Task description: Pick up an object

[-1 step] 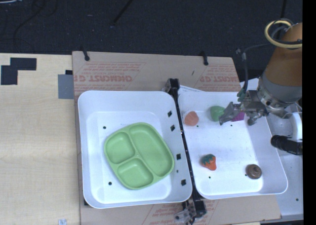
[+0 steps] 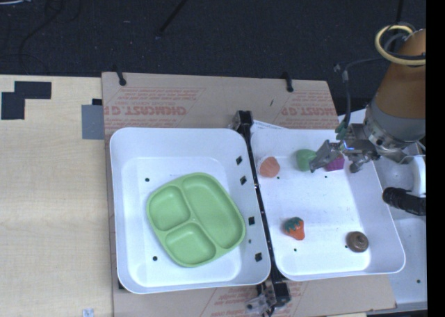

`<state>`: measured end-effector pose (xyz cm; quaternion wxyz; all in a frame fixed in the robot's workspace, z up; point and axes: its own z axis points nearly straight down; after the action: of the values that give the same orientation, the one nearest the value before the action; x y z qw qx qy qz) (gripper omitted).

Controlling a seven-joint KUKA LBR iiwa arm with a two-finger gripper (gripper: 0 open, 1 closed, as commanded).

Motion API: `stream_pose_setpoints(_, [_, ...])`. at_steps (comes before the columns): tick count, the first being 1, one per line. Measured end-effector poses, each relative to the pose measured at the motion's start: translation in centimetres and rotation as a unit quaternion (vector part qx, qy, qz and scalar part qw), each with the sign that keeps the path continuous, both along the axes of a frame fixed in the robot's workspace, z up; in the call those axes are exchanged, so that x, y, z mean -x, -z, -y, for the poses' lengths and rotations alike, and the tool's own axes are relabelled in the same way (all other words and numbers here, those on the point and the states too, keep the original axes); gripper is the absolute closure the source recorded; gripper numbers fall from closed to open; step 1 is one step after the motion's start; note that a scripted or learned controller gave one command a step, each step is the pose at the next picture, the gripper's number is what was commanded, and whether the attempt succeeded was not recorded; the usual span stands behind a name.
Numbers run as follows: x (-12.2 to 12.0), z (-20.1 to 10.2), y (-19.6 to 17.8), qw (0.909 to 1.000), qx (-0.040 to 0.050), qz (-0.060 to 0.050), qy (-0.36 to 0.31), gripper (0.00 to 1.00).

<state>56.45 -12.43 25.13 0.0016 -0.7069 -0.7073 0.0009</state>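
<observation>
Fingers of the gripper (image 2: 339,158) look spread, one prong on each side of a small purple piece (image 2: 336,163) at about one o'clock in the right bin (image 2: 389,256). I see the purple piece sitting between the prongs, but I cannot tell whether they press on it or merely straddle it, so I do not count it as held. It appears to lie on the bin floor.

Just beside it, toward nine o'clock, sits a green lump (image 2: 304,158), near enough that a closing prong could nudge it. A pink ball (image 2: 270,166) rests close to the divider at ten o'clock. An orange-and-green toy (image 2: 295,227) lies near the bin's middle toward six, and a brown disc (image 2: 357,241) sits at about five o'clock, well apart from the others.

The left bin (image 2: 125,169) carries a green divided plate (image 2: 195,219), lying flat and tilted across the floor.

My judgement: the arm (image 2: 403,79) stands low over the purple piece because that is its chosen target, and the pickup is not yet done.
</observation>
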Motion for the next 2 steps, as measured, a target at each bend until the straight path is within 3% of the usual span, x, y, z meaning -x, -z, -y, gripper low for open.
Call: stream_pose_setpoints(2, [0.2,0.2,12.8,1.0000,-0.0006,-0.003,0.000,0.00])
